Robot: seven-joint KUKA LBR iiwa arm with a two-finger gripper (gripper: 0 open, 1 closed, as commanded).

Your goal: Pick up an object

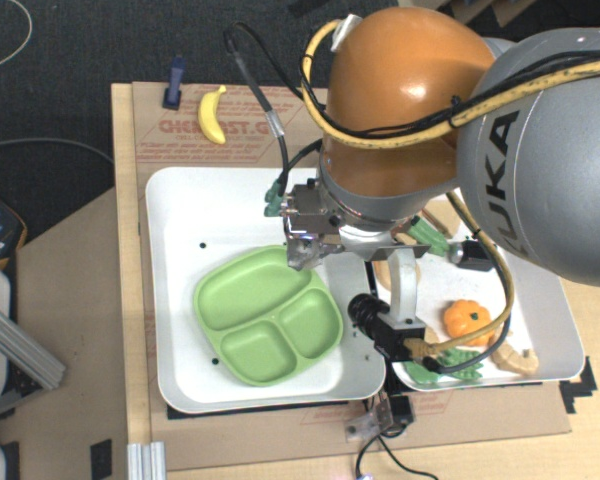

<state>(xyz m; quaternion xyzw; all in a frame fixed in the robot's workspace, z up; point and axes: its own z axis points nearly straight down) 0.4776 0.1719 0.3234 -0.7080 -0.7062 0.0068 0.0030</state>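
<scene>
— So, where has the arm (500, 158) got to?

— It reaches in from three o'clock, its orange band bulking over the middle of the bench. The gripper (302, 253) hangs at the twelve o'clock edge of the green divided plate (268, 316), just over its rim.

— Holding something?

— I cannot tell; the wrist hides how the hand is set, and nothing shows in its grasp.

— And the plate?

— It lies flat in the left bin (170, 268), toward five o'clock of that bin, three compartments facing up.

— Anything else about?

— An orange fruit (465, 318) in the right bin (555, 353), at three o'clock from the plate, with green bits beside it. A banana (213, 115) on the cardboard (140, 148) at eleven o'clock, well apart from both bins.
</scene>
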